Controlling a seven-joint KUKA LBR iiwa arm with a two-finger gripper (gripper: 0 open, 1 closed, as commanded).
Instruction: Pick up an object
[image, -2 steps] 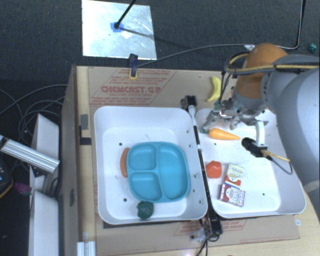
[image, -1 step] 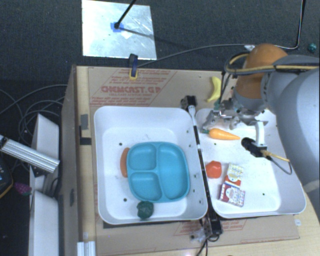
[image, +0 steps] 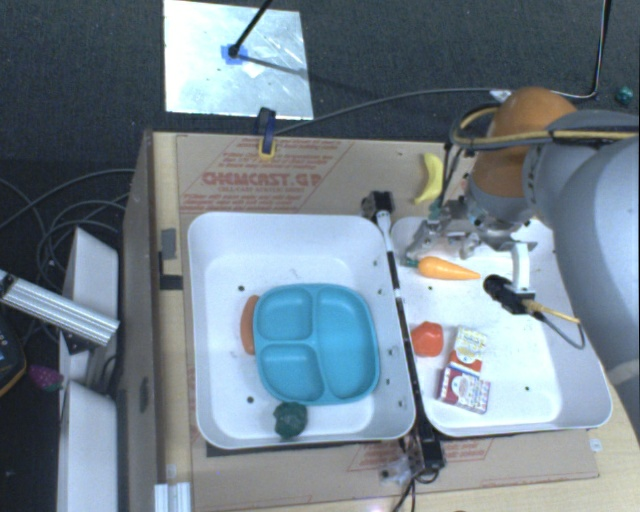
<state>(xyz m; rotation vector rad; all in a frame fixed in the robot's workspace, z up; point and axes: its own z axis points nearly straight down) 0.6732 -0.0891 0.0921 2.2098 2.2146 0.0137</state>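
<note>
- Gripper (image: 452, 238) is seen low over the right bin (image: 575, 400) far edge, just above the carrot (image: 447, 268); finger state cannot be told
- Bare floor is left near the bin's front right corner

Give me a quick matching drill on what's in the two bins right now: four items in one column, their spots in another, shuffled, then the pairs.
Items:
1. blue divided plate
2. carrot
3. dark green lump
4. banana

Places:
A. back edge of the right bin
B. middle of the left bin
C. right bin, just below the gripper
D. left bin, front, beside the plate's front edge

Pairs: 1-B, 2-C, 3-D, 4-A
</note>
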